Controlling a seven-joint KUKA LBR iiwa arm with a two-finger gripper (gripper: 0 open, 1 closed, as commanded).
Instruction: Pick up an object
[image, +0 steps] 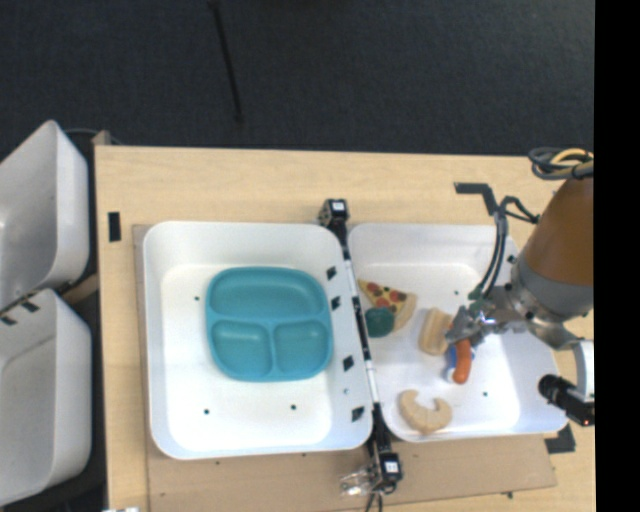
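Orange-red hotdog-shaped toy, lower right in the right-hand white bin, sits right under the claw, can't tell if it's clamped, so I'd guess mid-grasp; next it needs a firm close, then lift.

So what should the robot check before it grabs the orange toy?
1. Gripper over the orange toy: ok, it sits right at the toy's top end.
2. Toy between the fingers: cannot tell, the view is too small there.
3. Room around the toy: not ok, the tan block lies close on its left.
4. Other toys out of the way: ok, the pizza slice, green piece and curved biscuit lie apart from it.
5. Toy inside the right bin: ok.
6. Blue tray in the left bin: ok, far from the arm.
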